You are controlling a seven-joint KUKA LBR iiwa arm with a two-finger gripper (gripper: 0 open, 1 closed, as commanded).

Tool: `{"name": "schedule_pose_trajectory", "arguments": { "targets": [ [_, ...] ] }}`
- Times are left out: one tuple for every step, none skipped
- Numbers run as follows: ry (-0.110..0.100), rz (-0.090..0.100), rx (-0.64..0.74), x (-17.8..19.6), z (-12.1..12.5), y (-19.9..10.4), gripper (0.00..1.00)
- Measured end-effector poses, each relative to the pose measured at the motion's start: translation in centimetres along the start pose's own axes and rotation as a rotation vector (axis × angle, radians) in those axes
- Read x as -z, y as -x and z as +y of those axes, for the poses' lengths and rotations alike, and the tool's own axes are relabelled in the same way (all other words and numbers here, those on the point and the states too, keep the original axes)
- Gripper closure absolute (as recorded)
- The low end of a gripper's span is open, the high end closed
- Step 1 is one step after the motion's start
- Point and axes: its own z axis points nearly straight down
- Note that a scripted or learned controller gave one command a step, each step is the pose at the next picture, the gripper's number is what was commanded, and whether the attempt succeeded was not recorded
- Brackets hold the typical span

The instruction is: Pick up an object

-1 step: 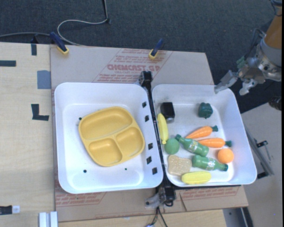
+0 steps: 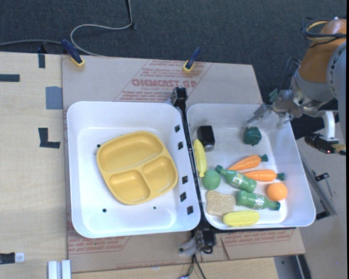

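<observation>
Overhead, two shallow white plastic bins sit side by side on a brown cardboard sheet (image 2: 157, 83) that covers the tabletop (image 2: 20, 156). The left bin (image 2: 81, 202) holds a yellow three-compartment plastic tray (image 2: 136, 166), lying at a slant near the bin's middle. The right bin (image 2: 299, 179) carries a scatter of toy foods. A small black block (image 2: 205, 135) lies in its upper left, with a yellow toy banana (image 2: 199, 157) just below it along the divider. A dark green rounded piece (image 2: 252, 135) sits alone in the upper middle of this bin. Lower down, two orange toy carrots (image 2: 249, 163) (image 2: 263, 175) lie near each other, an orange ball (image 2: 277, 191) sits at the right, and two green toy bottles (image 2: 237, 179) (image 2: 256, 200) lie tilted between them. A round green fruit (image 2: 211, 179) rests beside the banana's lower end, a tan bread slice (image 2: 220, 203) lies below it, and a yellow corn cob (image 2: 241, 218) lies along the lower wall.

The grey arm with its orange band (image 2: 321, 57) reaches in from the right of the frame. Its gripper (image 2: 270, 113) hangs over the upper right corner of the right bin, just up and right of the dark green piece and apart from it. I cannot tell whether it is spread or closed; nothing shows between its tips.
</observation>
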Motion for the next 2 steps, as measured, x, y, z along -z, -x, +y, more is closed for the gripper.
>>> {"name": "schedule_pose_trajectory", "arguments": {
  "targets": [
    [0.006, -0.002, 0.000, -6.6, -1.5, -3.2, 0.00],
    [0.009, -0.002, 0.002, -6.6, 1.5, -2.3, 0.00]
  ]
}}
